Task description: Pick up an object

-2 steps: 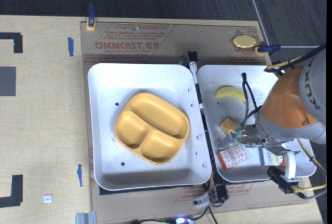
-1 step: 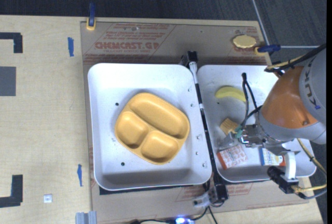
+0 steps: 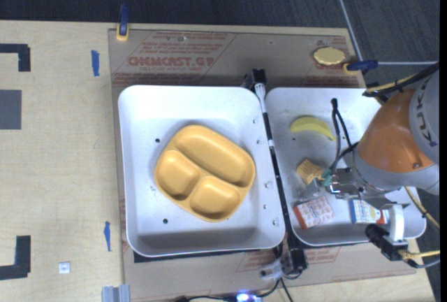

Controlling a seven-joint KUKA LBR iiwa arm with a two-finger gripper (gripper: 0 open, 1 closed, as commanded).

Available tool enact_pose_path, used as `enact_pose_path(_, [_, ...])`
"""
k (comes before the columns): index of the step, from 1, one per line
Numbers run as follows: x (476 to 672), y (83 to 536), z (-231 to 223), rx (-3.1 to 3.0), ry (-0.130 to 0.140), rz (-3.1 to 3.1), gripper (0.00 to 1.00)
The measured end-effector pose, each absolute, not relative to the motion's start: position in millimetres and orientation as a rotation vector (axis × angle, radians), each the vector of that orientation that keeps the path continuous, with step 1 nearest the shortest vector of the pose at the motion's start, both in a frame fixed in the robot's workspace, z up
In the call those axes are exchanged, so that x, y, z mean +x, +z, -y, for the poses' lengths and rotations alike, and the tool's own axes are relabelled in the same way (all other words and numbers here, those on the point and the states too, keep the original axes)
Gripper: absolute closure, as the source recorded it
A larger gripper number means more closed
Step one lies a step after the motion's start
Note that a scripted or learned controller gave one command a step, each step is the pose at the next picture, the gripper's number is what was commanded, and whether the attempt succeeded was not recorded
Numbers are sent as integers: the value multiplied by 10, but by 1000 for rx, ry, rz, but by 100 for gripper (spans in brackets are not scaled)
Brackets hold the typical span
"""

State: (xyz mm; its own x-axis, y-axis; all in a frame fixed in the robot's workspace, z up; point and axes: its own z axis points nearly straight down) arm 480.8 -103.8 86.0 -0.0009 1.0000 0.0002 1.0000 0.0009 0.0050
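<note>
1. Several small items lie in the right bin (image 3: 279, 112), under and around the gripper (image 3: 334, 184): a banana (image 3: 312, 127) lies beyond the tool toward the bin's far wall, a small tan packet (image 3: 308, 170) sits just beside it on the side away from the arm, and a red-and-white carton (image 3: 316, 212) lies just in front of it, toward the near rim.
2. Judged by looks, the carton is light and fairly stiff, with flat faces that would suit a pinch across its narrow width. The banana would be heavier, curved and easily bruised, best taken across its middle. The tan packet seems small and light and could slide away if nudged.
3. Whether the tool is spread or closed cannot be told; the wrist and cabling cover that part, and nothing can be seen held there. It hangs low over the bin floor between the packet and the carton, close to both.
4. One yellow three-compartment tray (image 3: 204, 171) fills the left bin (image 3: 140, 119), well apart from the tool. It looks rigid, smooth and too broad for a simple pinch except at its rim.
</note>
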Motion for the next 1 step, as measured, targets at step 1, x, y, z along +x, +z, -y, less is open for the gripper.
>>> enact_pose_path(1, [4810, 861, 959, 2218, 4, -2217, 0])
